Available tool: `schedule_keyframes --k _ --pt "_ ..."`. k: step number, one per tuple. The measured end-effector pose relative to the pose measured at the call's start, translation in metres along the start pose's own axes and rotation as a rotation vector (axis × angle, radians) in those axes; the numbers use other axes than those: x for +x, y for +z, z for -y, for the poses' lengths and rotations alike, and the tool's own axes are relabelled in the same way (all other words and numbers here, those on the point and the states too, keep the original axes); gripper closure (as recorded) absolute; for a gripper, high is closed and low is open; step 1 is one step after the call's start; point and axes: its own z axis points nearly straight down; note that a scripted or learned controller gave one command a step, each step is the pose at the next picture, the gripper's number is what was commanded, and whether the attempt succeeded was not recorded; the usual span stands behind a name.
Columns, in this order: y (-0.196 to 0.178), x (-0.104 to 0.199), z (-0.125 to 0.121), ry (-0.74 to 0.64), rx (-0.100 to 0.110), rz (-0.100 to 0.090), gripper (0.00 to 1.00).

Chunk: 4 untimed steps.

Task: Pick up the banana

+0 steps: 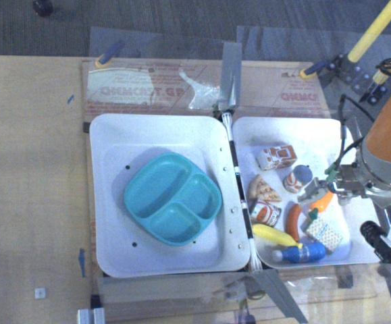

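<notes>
- Banana (274, 235): lying in the right bin (330, 130), low toward its near-left corner, close beside the wall shared with the left bin; long axis is running from upper left to lower right, at a shallow slant.
- Gripper (315, 193): hanging over the right half of the same bin, reaching in from the right; whether it is wide or narrow cannot be told from this angle, and nothing is showing as held.
- Key relation: the banana is sitting to the left of the gripper and nearer the front wall, a short way apart; the coming move is judged to be a travel leftward and forward, with the fingers closing across the banana's short width.
- Neighbours crowding the target: a blue bottle (302, 253) is lying just beside the banana's lower right end; an orange sausage-like piece (294, 219) is standing just to its right; a small red-and-white can (266, 214) is lying just above it.
- Risk, as judged: a descent may be striking the bottle or the bin wall.
- Left bin (107, 181): holding a teal divided plate (173, 199), well apart from the target.
</notes>
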Motion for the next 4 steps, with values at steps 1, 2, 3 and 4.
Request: schedule_keyframes --k 1,2,3,4 --pt "0.1191 0.029 0.0013 -0.204 -0.013 0.003 0.0" --pt "0.1192 0.0244 0.0016 -0.032 -0.013 0.0 0.0" --pt "0.119 0.026 0.0004 -0.21 -0.015 0.005 0.0" --pt "0.119 0.0238 0.0 -0.286 -0.016 0.004 0.0"
